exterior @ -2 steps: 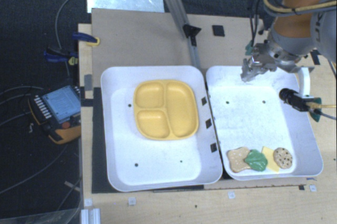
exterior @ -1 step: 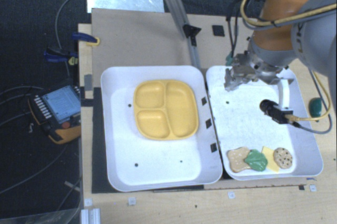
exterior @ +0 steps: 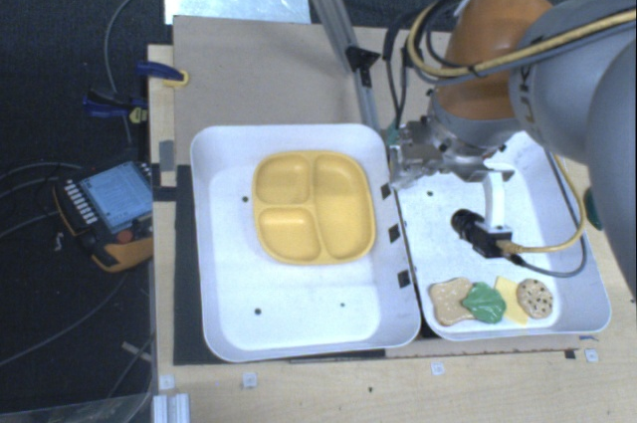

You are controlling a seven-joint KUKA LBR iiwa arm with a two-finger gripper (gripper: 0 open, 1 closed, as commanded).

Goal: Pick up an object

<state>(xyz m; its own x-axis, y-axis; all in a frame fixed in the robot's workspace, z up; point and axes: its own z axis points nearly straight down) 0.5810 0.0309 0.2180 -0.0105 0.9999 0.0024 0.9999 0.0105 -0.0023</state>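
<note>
Two bins stand side by side on the desk (exterior: 249, 63). The left bin (exterior: 214, 242) holds a divided plate (exterior: 314, 207), set toward its rear half. The right bin (exterior: 589, 304) holds four items in a row along its front wall, left to right: bread slice (exterior: 448, 300), leaf piece (exterior: 485, 303), cheese slice (exterior: 507, 289), cookie (exterior: 535, 297).

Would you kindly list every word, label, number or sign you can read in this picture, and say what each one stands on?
No text can be read anywhere in this view.
Blue device left of the bench: any marks on its face are too blurred to read.
Yellow divided plate, left bin, right bin: no print visible.
</note>
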